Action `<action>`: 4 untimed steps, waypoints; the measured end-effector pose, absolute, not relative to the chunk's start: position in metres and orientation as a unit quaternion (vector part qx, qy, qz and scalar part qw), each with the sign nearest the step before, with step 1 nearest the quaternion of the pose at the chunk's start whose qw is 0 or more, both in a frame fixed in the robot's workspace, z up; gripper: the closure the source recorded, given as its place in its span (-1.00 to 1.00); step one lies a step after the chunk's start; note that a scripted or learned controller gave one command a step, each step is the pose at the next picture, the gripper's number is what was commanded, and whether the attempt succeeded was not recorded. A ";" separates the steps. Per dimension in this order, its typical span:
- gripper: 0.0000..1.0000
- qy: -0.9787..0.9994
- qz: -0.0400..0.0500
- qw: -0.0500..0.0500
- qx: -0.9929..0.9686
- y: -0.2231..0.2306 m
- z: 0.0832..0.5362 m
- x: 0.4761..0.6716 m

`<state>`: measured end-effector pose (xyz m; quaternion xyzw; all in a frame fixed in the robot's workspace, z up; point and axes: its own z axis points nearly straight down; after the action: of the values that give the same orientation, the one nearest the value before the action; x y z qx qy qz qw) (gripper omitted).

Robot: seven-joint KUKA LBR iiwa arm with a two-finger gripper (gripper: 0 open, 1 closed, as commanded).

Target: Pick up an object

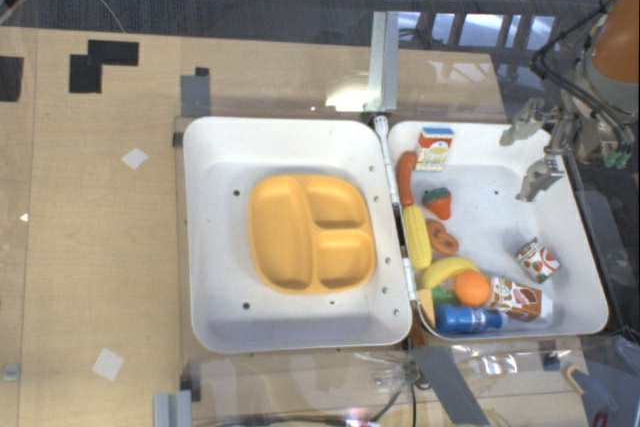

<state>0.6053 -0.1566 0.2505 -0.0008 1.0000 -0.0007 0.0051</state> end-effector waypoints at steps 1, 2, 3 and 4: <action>-1.00 0.999 -0.001 0.006 -0.031 -0.203 0.098 0.581; -1.00 0.995 0.000 0.004 0.104 -0.204 0.119 0.533; -1.00 0.982 0.000 0.006 0.188 -0.204 0.110 0.523; -1.00 0.910 0.001 0.006 0.415 -0.205 0.089 0.520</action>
<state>0.5196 -0.2054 0.0891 0.4155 0.9096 0.0011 0.0057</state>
